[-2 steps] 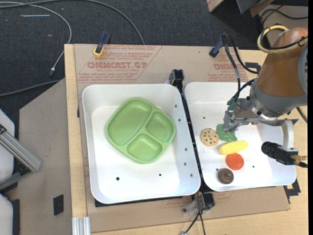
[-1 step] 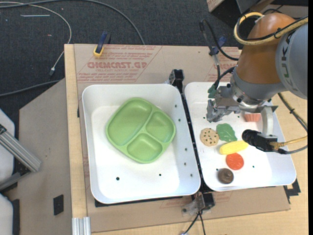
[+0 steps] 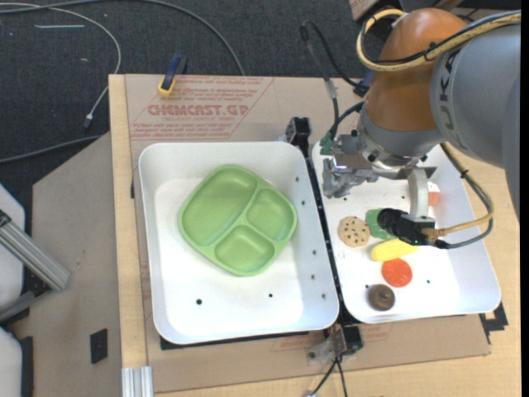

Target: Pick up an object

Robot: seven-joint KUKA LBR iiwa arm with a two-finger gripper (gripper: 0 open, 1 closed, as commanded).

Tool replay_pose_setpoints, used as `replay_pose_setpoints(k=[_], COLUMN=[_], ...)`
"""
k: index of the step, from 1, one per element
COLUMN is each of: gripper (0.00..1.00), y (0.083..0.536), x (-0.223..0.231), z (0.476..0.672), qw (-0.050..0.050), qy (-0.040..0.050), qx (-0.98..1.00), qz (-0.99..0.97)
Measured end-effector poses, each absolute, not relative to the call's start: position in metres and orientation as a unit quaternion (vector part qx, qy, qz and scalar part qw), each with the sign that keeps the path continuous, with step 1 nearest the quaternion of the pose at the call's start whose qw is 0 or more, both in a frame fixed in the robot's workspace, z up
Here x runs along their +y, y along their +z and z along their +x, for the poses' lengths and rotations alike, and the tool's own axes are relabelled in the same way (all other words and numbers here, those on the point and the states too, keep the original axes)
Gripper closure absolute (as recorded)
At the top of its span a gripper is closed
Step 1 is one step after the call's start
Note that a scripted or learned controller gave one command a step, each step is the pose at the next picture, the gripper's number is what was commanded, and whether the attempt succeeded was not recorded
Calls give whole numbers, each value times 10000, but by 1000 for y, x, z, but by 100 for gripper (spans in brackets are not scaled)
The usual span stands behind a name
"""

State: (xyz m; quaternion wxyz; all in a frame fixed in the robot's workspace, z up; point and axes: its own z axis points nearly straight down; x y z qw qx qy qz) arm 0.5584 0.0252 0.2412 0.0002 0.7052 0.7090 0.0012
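My gripper (image 3: 337,179) hangs over the upper left part of the right bin (image 3: 463,292), close to the wall between the two bins. Nothing shows in its grasp. Just below it lies a round chocolate-chip cookie (image 3: 354,231). To the right of the cookie are a yellow piece (image 3: 393,250), a red-orange round piece (image 3: 397,273) and a brown round piece (image 3: 381,297). A small green thing (image 3: 374,218) peeks out beside the cookie, partly hidden by the robot. The grey arm with its orange band covers the back of this bin.
The left bin (image 3: 178,300) holds a green divided plate (image 3: 238,219), tilted diagonally. An orange and white bit (image 3: 433,197) lies by the arm on the right. Cardboard lies under both bins, and cables run across the dark floor behind.
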Motion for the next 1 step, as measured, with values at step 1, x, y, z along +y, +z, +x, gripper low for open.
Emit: replay_pose_setpoints(k=[1], gripper=[100], y=[230], x=[65], z=[581], qw=[4], qy=[10], qx=[7088], qz=[7054])
